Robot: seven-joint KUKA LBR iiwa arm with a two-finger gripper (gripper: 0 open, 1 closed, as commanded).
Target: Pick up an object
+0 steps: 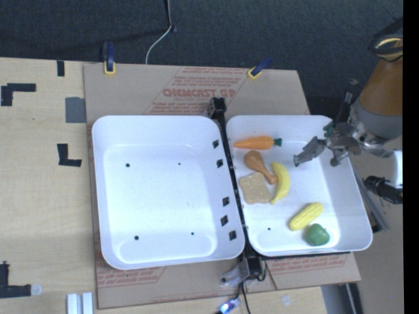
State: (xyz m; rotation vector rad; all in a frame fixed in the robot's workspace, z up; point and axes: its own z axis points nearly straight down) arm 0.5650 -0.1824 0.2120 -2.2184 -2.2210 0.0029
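Pale wood makes up the worktop [39, 195], and a sheet of brown cardboard [190, 90] lies on it under two shallow white bins set side by side. The left bin [105, 195] is the larger-looking of the two in this slanted view; the right bin [347, 201] holds all the toy food. The grey arm [383, 110], with its orange band, reaches in from the right, above the right bin's far right corner.

In the right bin, a yellow banana [282, 181] curves down the middle, just beside a tan slice of bread [255, 190] on its left. A brown drumstick [259, 165] lies touching the bread's upper edge. An orange carrot [256, 142] with a green tip lies crosswise near the bin's far wall. A yellow corn cob [306, 216] sits tilted toward the near right, with a small green pepper [317, 235] just beside its lower end.

The gripper [321, 150] hangs over the right bin's upper right part, its fingers spread apart with nothing between them. The carrot and banana lie to its left, apart from it; the corn and pepper lie well apart from it, toward the near wall.
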